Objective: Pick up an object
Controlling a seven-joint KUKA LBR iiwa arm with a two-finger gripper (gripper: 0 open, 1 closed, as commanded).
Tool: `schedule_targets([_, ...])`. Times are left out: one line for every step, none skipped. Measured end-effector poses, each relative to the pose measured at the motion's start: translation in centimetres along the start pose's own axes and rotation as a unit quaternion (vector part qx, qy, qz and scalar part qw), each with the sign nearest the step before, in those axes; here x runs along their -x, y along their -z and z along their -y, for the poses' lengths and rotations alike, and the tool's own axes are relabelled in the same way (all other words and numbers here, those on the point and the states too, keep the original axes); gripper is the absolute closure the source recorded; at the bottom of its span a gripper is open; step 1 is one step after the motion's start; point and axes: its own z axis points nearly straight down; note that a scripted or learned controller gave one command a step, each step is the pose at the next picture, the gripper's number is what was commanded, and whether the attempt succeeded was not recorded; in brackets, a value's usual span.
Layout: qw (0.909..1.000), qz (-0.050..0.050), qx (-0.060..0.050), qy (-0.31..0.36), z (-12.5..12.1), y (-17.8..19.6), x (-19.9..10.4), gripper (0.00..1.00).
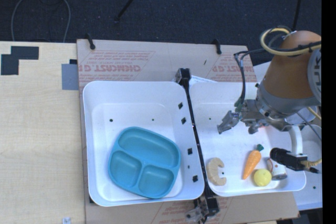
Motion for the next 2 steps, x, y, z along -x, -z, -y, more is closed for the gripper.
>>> schedule_targets([1.0,0.001,0.004,0.0,-0.2,0.4,0.0,0.0])
schedule_targets([1.0,0.0,0.002,0.0,0.8,-5.4,-0.1,0.0])
